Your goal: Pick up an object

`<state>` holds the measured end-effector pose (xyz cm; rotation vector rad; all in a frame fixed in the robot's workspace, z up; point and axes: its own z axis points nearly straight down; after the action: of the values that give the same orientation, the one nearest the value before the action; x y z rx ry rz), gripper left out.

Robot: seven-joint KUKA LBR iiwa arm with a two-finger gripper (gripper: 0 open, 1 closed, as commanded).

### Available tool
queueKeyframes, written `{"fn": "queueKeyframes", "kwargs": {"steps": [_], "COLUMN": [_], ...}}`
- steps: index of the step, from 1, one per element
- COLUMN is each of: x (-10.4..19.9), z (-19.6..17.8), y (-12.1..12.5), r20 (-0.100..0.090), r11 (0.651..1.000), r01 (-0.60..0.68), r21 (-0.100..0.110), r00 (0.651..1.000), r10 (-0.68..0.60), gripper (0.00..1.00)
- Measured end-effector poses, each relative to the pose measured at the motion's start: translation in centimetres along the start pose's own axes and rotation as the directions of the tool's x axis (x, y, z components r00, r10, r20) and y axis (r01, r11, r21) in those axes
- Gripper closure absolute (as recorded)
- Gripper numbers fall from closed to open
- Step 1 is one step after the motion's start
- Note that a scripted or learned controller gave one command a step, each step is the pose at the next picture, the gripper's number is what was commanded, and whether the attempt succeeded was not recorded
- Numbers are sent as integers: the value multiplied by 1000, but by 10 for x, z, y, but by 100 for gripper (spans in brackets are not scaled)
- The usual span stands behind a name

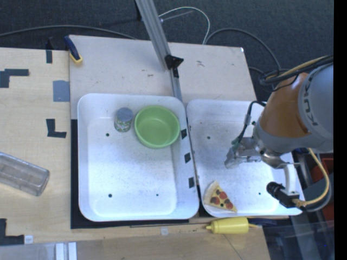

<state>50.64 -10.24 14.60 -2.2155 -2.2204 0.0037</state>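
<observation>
The arm reached in from three o'clock, and its hand (234,160) hung low over the middle of the right bin (217,124); whether it was open or shut, or had anything in its hold, could not be told from above. The nearest thing to pick up, a pizza slice (219,196), lay flat on that bin's floor at about seven o'clock from the hand, near but apart from it. A green bowl (157,126) and a small can (123,119) just beside it stood in the left bin (130,199), well off toward nine o'clock. A yellow bottle (227,226) lay on the counter (119,64) just outside the right bin's near rim.

The risk, as I judged it, lay in the slice being thin and flat: a hand closing from above might scrape the bin floor or slide off it, and its place close to the corner left little room beside the wall.
</observation>
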Motion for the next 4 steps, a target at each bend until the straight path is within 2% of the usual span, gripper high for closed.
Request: {"fn": "queueKeyframes", "kwargs": {"steps": [1, 2, 4], "x": [4, 4, 111], "z": [-55, -88, -69], "y": [9, 10, 5], "r20": [2, 2, 1], "r11": [1000, 1000, 1000], "r01": [0, -1, 4], "r21": [-7, -7, -2], "r00": [1000, 1000, 1000], "r10": [0, 1, -4], "gripper": [100, 100, 100]}}
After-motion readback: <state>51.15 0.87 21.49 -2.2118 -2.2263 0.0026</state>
